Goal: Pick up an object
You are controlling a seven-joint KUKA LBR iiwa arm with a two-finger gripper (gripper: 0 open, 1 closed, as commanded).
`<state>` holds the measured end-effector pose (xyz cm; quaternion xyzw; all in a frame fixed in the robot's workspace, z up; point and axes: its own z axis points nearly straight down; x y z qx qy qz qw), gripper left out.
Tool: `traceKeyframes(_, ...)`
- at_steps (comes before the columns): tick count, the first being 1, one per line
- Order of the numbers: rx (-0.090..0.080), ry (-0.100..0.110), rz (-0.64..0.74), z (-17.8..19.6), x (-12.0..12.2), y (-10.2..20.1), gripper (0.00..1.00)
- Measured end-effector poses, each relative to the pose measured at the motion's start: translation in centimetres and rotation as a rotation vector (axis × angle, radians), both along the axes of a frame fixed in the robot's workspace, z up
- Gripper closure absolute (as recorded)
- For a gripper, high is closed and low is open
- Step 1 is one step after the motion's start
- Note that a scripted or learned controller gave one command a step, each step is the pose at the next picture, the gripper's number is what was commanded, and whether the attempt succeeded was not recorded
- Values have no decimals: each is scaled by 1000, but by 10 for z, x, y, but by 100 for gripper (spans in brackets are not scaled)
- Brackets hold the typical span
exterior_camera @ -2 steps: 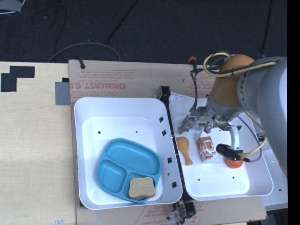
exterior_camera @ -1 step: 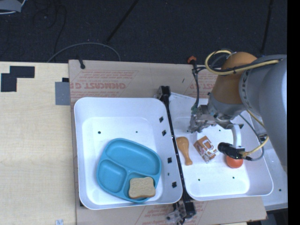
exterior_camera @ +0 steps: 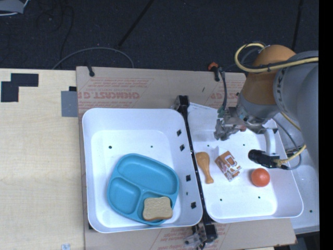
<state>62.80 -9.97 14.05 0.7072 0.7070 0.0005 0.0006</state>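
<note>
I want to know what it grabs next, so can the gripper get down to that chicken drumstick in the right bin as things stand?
Probably yes. The gripper hovers over the right bin, up and right of the drumstick, which lies in the open, apart from the small carton.

Pale wooden surface [exterior_camera: 36,155] carrying a cardboard sheet and two white bins.

The printed cardboard sheet [exterior_camera: 140,90] lies flat across the frame's middle; on it the left bin [exterior_camera: 96,124] and right bin [exterior_camera: 291,202] sit side by side, rims touching at centre.
</note>
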Motion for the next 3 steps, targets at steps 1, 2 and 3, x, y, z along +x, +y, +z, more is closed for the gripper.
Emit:
traceKeyframes(1,0,-1,1,45,3,5,100)
traceKeyframes(2,0,1,1,88,6,7,100)
traceKeyframes(3,2,6,3,94,-12,53,100)
